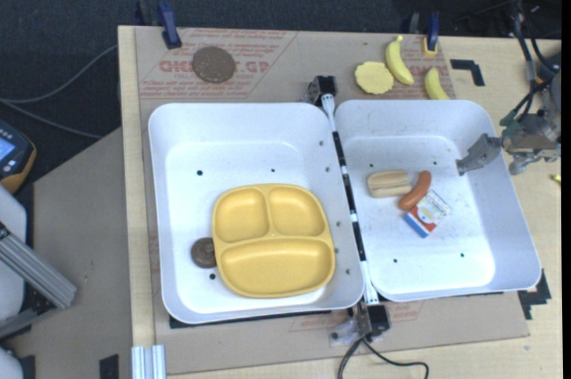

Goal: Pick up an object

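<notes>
Cut off at the frame's right edge, the gripper (482, 153) hangs over the right bin (500, 226), its state indiscernible, near the sausage (416, 189), bun (387, 183) and small packet (426, 217)

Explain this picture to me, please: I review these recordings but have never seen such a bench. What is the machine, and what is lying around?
One camera looks down at a slant on a bench with two white bins. The left bin holds a yellow divided plate and a brown disc. The right bin holds a bun, a sausage and a small packet. The robot's pincer reaches in from the right, over that bin's far corner, holding nothing I can see. Toy bananas lie on the board beyond.
</notes>
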Tool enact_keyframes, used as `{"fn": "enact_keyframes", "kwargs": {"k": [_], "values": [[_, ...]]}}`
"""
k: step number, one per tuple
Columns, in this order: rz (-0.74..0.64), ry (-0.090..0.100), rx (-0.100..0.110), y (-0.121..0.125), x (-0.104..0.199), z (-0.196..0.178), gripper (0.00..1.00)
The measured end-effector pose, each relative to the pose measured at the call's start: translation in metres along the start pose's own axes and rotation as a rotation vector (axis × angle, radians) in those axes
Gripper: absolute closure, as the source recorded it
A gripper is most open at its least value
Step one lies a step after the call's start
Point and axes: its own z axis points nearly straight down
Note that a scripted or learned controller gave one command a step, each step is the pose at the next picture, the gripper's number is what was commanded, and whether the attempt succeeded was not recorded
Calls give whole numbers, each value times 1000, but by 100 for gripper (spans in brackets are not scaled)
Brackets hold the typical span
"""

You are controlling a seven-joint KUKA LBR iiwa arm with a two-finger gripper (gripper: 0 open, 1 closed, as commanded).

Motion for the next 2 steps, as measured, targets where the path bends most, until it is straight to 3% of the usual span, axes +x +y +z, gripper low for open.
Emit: {"fn": "enact_keyframes", "kwargs": {"k": [1, 2], "values": [[-5, 4, 7, 43, 42, 93, 0], [0, 3, 1, 46, 47, 163, 0]]}}
